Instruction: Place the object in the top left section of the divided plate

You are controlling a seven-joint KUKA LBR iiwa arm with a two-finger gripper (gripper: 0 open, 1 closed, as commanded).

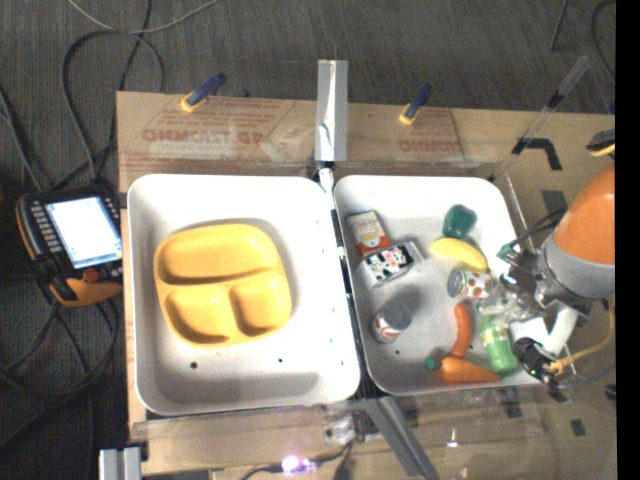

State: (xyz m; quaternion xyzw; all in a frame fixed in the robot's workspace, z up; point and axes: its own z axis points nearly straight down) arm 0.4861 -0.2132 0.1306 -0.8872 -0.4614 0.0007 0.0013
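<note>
Grey arm, orange band; its hand (510,313) sits low at the right bin's (420,190) right edge, over a green bottle (497,348). Grip state cannot be told. Left of the hand: carrot (462,370), banana (458,253), small carton (367,230). Yellow divided plate (225,281) rests in the left bin (230,190), well apart from the hand.

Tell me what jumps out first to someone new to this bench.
The yellow divided plate in the left bin draws the eye first. Next comes the right bin with its jumble: a banana, a carrot, a green bottle. The arm's orange band glows at the right edge.
</note>
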